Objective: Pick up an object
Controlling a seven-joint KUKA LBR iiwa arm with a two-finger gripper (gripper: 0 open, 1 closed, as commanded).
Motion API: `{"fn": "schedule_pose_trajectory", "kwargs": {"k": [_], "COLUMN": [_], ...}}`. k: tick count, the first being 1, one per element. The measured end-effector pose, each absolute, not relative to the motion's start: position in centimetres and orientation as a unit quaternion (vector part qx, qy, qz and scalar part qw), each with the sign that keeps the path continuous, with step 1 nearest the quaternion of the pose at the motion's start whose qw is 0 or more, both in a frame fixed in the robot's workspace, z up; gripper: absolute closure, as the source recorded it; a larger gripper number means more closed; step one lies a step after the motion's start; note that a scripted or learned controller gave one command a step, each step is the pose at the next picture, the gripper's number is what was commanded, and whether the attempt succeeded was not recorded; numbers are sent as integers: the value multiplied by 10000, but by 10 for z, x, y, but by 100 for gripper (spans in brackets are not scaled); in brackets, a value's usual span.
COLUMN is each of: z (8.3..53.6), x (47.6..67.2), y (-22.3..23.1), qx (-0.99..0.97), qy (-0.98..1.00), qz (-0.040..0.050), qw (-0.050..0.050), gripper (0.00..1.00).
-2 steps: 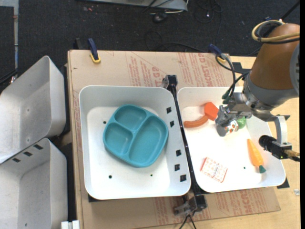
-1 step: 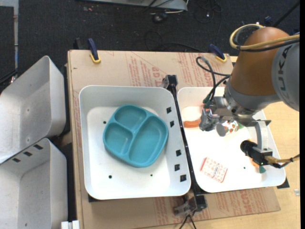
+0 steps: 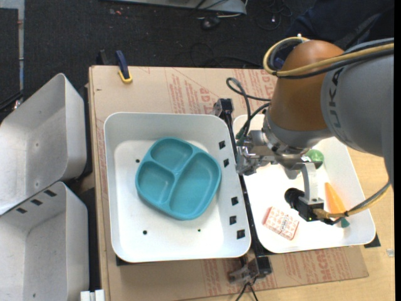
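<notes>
**Two bins, with the arm over the right one**

Two spare white tubs [image 3: 37,137] sit tilted off the bench at the far left, one behind the other. Next comes the brown board [image 3: 163,83] that carries the work bins, with a yellow-and-blue clamp [image 3: 124,71] gripping its far left corner.

The left bin [image 3: 125,231] holds one thing: a teal plate [image 3: 178,177] with three compartments. It lies flat near the middle and a little toward the right wall. A row of small black clips [image 3: 233,200] runs along the seam where the two bins meet.

Just right of that seam is the claw [image 3: 250,158], at the left edge of the right bin [image 3: 269,187] and under the bulk of the wrist. From here I cannot tell whether it is spread or closed, and I see nothing held in it.

On the right bin's floor, a small pink-and-white packet [image 3: 281,222] lies near the front rim, apart from the claw. Farther right, a green thing [image 3: 315,157] shows partly from under the wrist. Near it, an orange wedge [image 3: 334,198] lies toward the right wall.

The grey arm [image 3: 363,105], with its orange band, reaches in from the right and covers the far half of that bin.
</notes>
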State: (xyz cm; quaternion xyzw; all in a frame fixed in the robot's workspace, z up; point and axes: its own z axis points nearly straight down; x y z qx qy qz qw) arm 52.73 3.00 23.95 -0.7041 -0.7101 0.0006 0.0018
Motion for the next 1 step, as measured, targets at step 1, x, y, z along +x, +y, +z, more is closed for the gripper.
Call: {"fn": "schedule_pose_trajectory", "kwargs": {"k": [1], "z": [246], "x": [527], "y": [84], "qx": [-7039], "qy": [-7103], "qz": [-8], "qw": [5], "gripper": [100]}}
